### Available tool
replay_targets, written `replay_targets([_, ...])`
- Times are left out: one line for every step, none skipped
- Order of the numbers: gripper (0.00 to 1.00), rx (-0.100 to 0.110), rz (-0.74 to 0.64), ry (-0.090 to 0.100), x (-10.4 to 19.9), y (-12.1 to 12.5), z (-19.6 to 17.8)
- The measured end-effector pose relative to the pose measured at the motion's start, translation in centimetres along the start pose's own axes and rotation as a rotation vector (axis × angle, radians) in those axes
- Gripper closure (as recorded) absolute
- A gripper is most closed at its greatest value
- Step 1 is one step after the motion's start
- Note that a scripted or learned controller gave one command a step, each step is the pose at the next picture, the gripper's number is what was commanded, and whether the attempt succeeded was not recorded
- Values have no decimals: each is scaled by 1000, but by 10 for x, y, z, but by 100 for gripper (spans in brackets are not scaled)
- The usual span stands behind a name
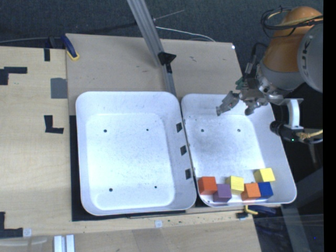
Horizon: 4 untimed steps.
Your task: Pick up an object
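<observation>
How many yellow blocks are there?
2, both in the right bin near its front edge: one yellow block beside the purple block, another above the blue block.

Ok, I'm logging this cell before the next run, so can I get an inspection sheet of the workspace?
Surface: wooden bench bearing two shallow white plastic bins, left bin and right bin.
Job's things: small foam blocks at the right bin's near edge: orange, purple, two yellow, second orange, blue.
Clutter: black tape marks.
Grippers: pincer open above the right bin's far edge, holding nothing.
Cables: thin wire behind the bench.
Surroundings: slanted metal rail.
</observation>
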<state>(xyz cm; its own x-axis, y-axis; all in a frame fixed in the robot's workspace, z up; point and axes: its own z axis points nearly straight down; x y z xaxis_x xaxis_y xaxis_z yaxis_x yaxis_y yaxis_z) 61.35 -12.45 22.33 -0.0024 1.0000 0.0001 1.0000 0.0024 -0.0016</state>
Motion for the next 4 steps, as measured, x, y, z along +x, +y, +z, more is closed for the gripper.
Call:
replay_targets([0,-4,-1,1,17,-9,-39])
replay_targets([0,-1,-2,1,44,-17,-50])
replay_targets([0,2,0,-2,38,10,-3])
replay_targets([0,6,7,-3,-24,-1,48])
